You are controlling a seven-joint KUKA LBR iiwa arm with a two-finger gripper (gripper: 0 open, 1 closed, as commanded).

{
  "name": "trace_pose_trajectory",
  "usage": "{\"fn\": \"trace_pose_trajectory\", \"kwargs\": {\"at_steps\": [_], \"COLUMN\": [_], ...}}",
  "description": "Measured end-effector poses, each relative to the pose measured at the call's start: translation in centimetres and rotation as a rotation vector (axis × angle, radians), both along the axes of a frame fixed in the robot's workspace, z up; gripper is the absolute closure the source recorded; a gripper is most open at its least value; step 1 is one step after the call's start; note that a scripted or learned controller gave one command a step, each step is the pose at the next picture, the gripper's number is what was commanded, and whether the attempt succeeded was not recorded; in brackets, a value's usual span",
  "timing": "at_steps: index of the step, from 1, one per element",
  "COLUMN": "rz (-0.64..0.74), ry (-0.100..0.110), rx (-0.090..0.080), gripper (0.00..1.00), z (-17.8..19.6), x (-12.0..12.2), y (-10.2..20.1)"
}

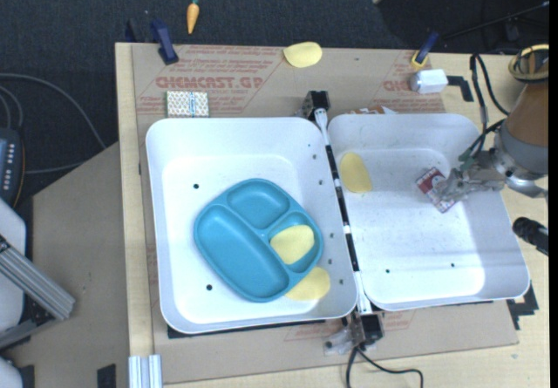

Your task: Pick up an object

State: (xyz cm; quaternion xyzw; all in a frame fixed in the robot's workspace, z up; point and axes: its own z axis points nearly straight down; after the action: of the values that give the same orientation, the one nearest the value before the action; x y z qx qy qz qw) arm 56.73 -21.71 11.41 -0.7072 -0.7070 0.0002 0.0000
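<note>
**Gripper down at a small red item in the right bin**

In the left bin (pixel 166 203) lies a blue divided plate (pixel 248 238) with a yellow piece (pixel 294 242) in one compartment and another yellow piece (pixel 309 284) just beside its rim. The desk (pixel 227 77) board behind reads "CHEMCAST GP" in red. In the right bin (pixel 418 282) a yellow piece (pixel 355 173) rests near the dividing wall. Further right, a small red-and-white object (pixel 430 181) lies on the bin floor, with the gripper (pixel 455 188) low and touching or just beside it. Whether the gripper is released or clenched cannot be told. The pick looks unfinished: nothing is lifted yet.
</note>
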Motion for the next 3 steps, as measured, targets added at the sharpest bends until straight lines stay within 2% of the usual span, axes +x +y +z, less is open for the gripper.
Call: {"fn": "trace_pose_trajectory", "kwargs": {"at_steps": [1, 2, 3], "rz": [0.000, 0.001, 0.002], "ry": [-0.009, -0.003, -0.001], "rx": [-0.004, -0.002, 0.001], "gripper": [1.00, 1.00, 1.00], "z": [-2.2, 0.1, 5.0], "x": [1.9, 1.7, 0.7], "y": [0.2, -0.7, 5.2]}}
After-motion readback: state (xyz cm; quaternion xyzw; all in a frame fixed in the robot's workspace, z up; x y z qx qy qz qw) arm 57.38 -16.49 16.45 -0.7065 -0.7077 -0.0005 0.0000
